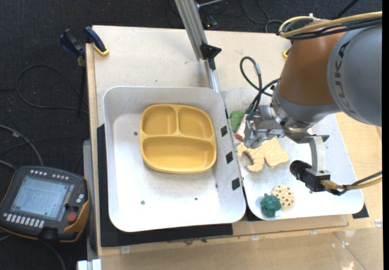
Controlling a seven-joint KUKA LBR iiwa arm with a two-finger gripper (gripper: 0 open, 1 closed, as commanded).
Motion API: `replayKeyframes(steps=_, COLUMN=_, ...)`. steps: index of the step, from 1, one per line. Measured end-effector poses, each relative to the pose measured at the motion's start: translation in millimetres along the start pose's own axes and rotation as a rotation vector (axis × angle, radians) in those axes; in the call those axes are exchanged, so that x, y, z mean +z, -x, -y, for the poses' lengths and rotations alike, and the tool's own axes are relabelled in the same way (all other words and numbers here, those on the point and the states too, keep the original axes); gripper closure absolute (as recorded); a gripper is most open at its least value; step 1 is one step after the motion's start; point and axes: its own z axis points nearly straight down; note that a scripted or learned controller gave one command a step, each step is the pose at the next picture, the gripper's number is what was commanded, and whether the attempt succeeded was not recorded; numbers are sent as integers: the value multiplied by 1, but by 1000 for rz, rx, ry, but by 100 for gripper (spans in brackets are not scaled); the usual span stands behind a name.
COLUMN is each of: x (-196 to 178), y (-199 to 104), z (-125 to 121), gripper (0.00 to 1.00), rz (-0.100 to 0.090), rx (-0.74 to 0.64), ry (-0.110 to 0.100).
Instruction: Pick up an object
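Left bin (121,159): yellow divided tray (178,138). Right bin (346,159): tan pieces (267,154), green toy (270,204). Gripper (255,132) above; jaws' state indiscernible

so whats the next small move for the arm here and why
Probably a short descent straight down. The gripper hangs over the left part of the right bin, right beside the tan cracker-like pieces, and nothing can be seen between its fingers. Lowering there looks like the likeliest way to reach something graspable.
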Motion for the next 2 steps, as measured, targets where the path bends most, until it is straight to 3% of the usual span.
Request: replayKeyframes(steps=2, x=2, y=-97, z=-4, gripper=100, rz=1, rx=1, ry=0)
